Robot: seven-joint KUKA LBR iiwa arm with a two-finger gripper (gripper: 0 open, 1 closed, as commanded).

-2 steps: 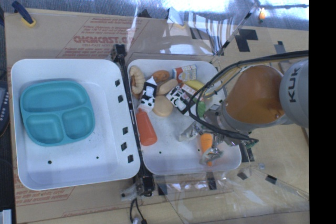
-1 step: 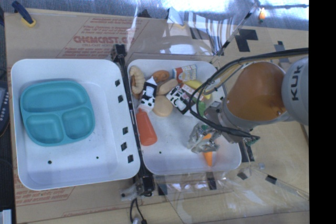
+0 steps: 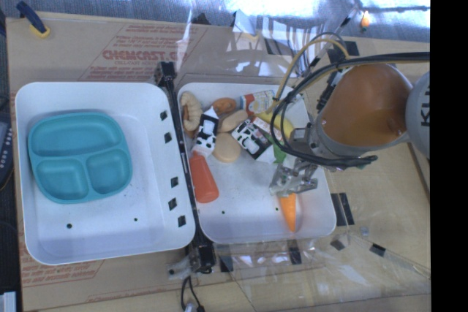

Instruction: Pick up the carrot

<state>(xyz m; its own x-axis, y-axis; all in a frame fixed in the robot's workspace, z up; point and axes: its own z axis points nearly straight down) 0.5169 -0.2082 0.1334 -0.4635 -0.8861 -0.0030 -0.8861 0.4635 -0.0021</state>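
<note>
My gripper (image 3: 292, 185) hangs over the near right part of the right bin (image 3: 241, 229), fingers pointing down at the leafy end of the carrot (image 3: 290, 212), which lies on the bin floor close to the near wall; jaws too blurred to call, cannot tell whether apart or closed. Left of the carrot, well apart: an orange-red bottle (image 3: 203, 177) along the bin's left wall, and a heap of small food items (image 3: 227, 126) at the far end. Left bin (image 3: 44, 237) carries a teal divided plate (image 3: 79, 155).
</note>
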